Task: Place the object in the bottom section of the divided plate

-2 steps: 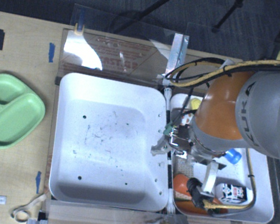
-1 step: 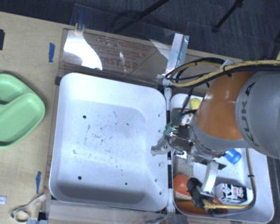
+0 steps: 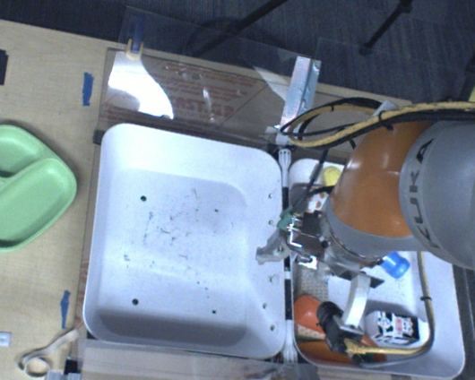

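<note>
The gripper sits low over the shared wall between the two bins, at the left edge of the right bin; its opening state cannot be determined, and no held item is visible. The right bin contains an orange-red object, a black-and-white printed item, a blue item and a yellow item. The left bin adjoins it. The green divided plate rests on the bench, left of both bins.

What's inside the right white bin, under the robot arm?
In the shallow white bin: a red round object, a blue piece, a yellow piece, a black-and-white item. The grey and orange arm covers the middle, hiding anything there.
</note>
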`<act>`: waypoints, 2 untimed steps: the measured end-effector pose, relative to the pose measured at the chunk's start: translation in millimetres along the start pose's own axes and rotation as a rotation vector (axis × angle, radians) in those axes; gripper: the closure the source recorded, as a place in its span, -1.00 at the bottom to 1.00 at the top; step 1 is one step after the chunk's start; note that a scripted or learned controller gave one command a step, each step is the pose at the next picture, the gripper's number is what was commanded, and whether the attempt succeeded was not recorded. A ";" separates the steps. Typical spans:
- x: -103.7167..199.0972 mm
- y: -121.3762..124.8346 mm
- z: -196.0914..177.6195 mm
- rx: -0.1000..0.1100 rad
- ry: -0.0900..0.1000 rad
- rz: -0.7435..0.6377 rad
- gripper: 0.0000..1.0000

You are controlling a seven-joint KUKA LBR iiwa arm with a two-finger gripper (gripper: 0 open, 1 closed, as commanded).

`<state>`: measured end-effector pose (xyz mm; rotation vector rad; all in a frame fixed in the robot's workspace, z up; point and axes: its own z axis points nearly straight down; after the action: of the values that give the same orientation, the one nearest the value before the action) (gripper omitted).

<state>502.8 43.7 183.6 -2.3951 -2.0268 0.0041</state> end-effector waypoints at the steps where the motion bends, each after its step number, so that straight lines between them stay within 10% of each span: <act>1: 0.0 0.0 0.0 0.000 0.000 0.000 -1.00; 2: 0.0 0.0 0.0 0.000 0.000 0.000 -1.00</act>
<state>502.8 43.7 183.6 -2.3951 -2.0268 0.0041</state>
